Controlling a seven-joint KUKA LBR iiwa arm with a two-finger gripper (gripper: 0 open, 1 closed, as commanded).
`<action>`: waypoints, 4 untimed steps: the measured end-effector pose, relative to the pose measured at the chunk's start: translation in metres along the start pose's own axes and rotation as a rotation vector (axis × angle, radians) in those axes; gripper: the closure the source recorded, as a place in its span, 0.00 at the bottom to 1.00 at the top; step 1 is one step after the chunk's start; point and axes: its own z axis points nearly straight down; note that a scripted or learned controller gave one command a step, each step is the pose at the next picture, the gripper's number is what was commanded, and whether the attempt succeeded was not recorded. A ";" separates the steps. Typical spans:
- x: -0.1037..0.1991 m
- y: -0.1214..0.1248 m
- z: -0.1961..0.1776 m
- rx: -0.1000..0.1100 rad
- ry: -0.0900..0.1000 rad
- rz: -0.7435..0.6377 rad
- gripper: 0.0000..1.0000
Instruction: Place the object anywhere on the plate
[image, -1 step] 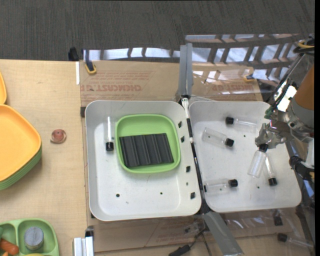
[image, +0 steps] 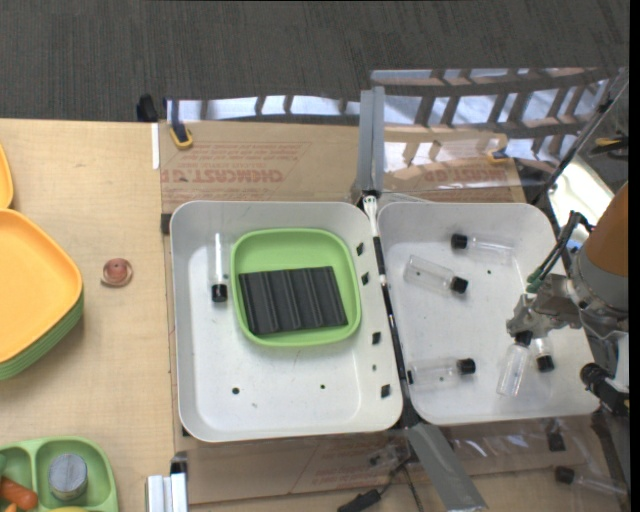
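A green plate (image: 295, 245) lies in the left bin (image: 280, 400) with a black ribbed slab (image: 295, 300) on it. A clear tube with a black cap (image: 218, 268) rests on the bin floor just left of the plate. Several more clear capped tubes lie in the right bin (image: 480, 400): one at the back (image: 478, 242), one in the middle (image: 436, 275), one near the front (image: 440, 372). My gripper (image: 524, 330) hangs low at the right bin's right side, directly over another tube (image: 513, 372) that lies on the floor. I see nothing held in it.
Orange plates (image: 35, 290) and a small red knob (image: 117, 270) sit on the wooden bench to the left. A green compartment tray (image: 60, 475) is at the front left corner. Cardboard and a rack stand behind the bins.
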 end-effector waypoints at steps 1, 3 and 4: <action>0.016 -0.016 -0.033 -0.003 -0.001 -0.242 1.00; -0.037 -0.006 -0.007 -0.004 -0.002 -0.791 1.00; -0.051 -0.003 -0.029 -0.006 -0.003 -1.114 1.00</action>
